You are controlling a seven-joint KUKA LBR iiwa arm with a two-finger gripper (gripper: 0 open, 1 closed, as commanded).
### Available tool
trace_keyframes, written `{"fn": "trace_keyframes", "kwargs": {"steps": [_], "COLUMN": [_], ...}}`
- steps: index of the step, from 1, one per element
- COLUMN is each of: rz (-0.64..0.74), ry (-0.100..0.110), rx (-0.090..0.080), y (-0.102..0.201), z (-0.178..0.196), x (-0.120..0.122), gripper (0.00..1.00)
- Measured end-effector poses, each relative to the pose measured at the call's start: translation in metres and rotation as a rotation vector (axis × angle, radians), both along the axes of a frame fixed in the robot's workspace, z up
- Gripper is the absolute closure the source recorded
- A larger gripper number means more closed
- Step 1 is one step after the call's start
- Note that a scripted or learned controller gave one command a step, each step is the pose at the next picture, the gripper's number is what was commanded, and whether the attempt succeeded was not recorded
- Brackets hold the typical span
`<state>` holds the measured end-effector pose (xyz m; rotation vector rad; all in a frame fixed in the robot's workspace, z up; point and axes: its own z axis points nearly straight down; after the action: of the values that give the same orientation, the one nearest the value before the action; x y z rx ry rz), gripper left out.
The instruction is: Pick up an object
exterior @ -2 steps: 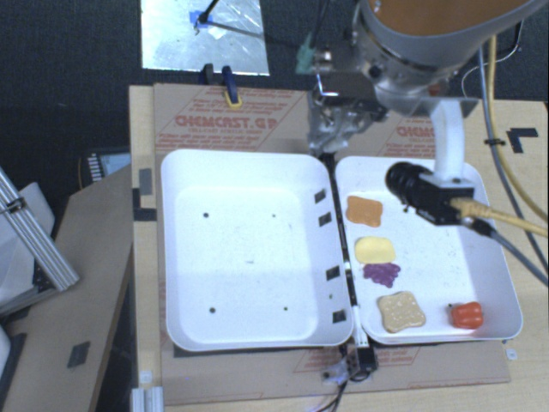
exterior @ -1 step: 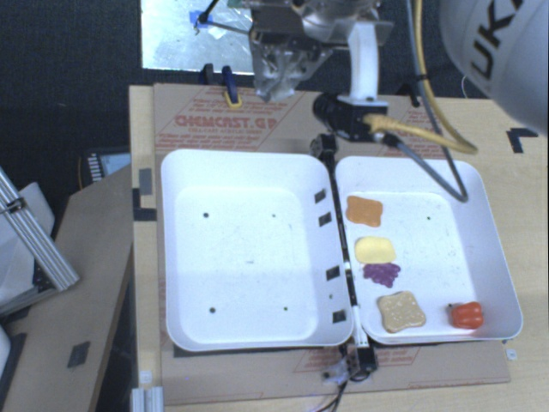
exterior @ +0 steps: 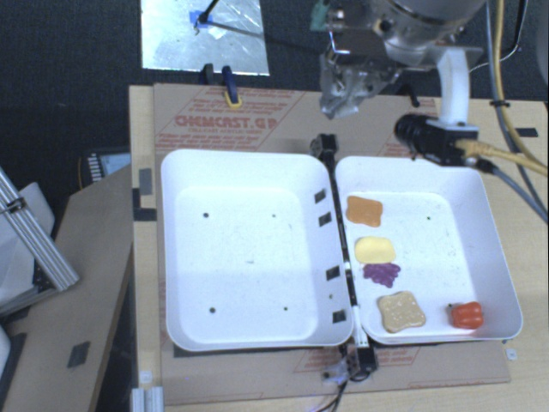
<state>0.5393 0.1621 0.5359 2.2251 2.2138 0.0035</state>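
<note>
Objects in your right bin lie near its left wall, while the gripper hangs beyond the far rims, finger state unclear.

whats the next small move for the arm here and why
Probably bring the gripper toward the camera and down over the right bin, likely above the orange piece, the item nearest it. The gripper hangs high above the bench beyond both bins, with nothing seen between its fingers, and all five items lie in that bin.
</note>
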Motion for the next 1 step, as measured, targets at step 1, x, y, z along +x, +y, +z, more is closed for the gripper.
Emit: {"fn": "trace_keyframes", "kwargs": {"steps": [1], "rz": [0.017], "ry": [0.004], "rx": [0.004], "y": [0.0768], "z": [-0.0010], "x": [-0.0412], "gripper": [1.00]}}
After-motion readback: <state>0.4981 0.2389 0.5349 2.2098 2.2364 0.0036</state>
